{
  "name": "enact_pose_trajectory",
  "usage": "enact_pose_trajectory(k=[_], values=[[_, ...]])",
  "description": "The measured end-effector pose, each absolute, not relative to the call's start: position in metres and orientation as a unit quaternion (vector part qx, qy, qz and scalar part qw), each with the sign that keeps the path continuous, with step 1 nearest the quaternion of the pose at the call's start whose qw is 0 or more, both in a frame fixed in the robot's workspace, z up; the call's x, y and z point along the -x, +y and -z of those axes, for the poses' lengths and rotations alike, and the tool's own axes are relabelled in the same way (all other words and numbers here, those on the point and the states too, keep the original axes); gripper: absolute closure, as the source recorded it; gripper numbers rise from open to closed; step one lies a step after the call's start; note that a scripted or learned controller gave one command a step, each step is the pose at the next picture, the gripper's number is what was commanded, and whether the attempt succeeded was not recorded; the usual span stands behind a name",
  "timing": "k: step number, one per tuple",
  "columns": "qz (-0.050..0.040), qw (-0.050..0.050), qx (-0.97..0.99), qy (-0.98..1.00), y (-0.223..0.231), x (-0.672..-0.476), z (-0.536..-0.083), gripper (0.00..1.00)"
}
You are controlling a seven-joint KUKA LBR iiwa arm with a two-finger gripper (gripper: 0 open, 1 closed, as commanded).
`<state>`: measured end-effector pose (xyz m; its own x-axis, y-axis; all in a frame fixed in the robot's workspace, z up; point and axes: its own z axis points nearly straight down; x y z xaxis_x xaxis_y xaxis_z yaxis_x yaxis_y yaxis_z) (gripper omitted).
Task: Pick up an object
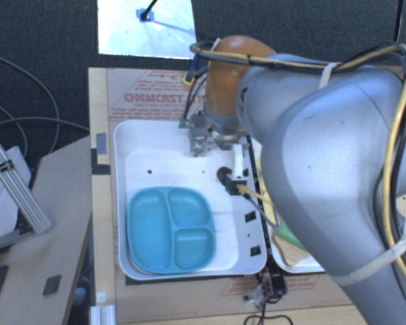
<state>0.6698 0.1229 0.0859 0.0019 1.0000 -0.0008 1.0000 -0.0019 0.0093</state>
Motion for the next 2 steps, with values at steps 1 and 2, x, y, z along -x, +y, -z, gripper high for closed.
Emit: enact_pose_trajectory(k=[1, 2], values=[[-0.0041, 0.006, -0.708, 0.706, 0.128, -0.571, -0.086, 1.00], [-0.0080, 0.005, -0.705, 0.709, 0.140, -0.587, -0.319, 1.00]])
